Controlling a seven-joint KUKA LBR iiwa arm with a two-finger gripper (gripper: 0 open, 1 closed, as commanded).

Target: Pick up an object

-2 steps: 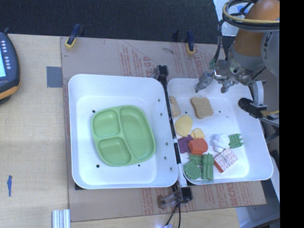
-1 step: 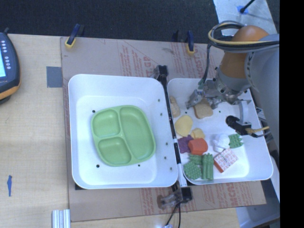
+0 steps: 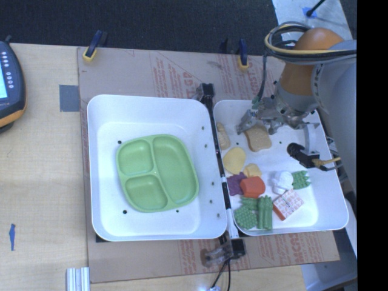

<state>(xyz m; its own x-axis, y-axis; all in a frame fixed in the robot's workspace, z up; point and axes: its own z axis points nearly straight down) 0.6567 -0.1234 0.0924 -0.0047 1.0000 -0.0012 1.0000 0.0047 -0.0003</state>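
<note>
My hand (image 3: 262, 117) hangs low over the far end of the right bin (image 3: 327, 217), directly above a tan bread-shaped piece (image 3: 259, 139); whether it is released or clenched I cannot tell. The piece lies just on the near side of my hand, toward the red piece (image 3: 253, 187), its long axis running roughly from the divider to the bin's outer wall. I judge a short drop would reach it.
</note>
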